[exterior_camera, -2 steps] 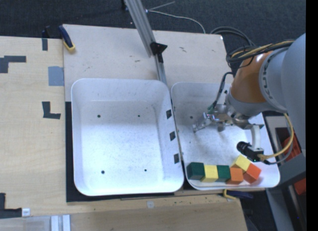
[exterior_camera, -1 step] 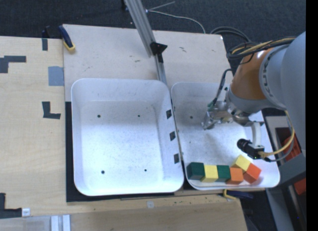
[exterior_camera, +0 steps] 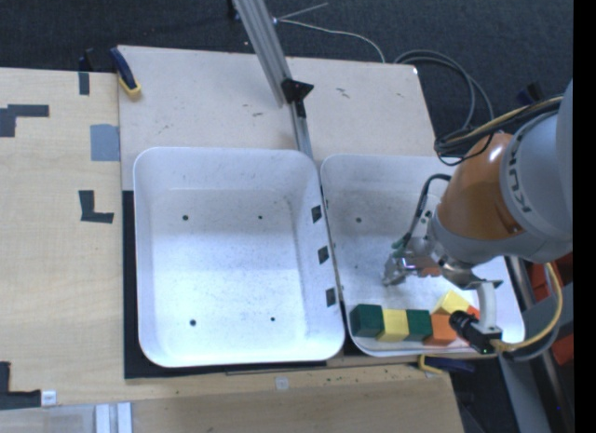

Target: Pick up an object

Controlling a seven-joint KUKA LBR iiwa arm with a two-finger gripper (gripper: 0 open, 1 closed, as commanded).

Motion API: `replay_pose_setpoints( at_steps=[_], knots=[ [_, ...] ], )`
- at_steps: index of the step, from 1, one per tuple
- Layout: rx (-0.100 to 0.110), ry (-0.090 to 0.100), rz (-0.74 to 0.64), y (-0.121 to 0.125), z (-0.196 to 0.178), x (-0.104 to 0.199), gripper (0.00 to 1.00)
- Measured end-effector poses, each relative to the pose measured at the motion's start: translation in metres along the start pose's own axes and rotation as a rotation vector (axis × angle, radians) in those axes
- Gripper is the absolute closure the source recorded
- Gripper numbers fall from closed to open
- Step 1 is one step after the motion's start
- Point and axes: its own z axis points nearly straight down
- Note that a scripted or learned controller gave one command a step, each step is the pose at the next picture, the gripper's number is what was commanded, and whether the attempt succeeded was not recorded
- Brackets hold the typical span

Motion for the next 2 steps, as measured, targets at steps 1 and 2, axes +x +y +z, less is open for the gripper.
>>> replay_pose_setpoints(
  at_steps=[1, 2],
  knots=[
    [-0.009, -0.005, 0.0, -0.027, -0.116, -0.05, 1.0],
    [-0.003, 0.001, -0.01, -0.014, -0.121, 0.015, 1.0]
  ],
)
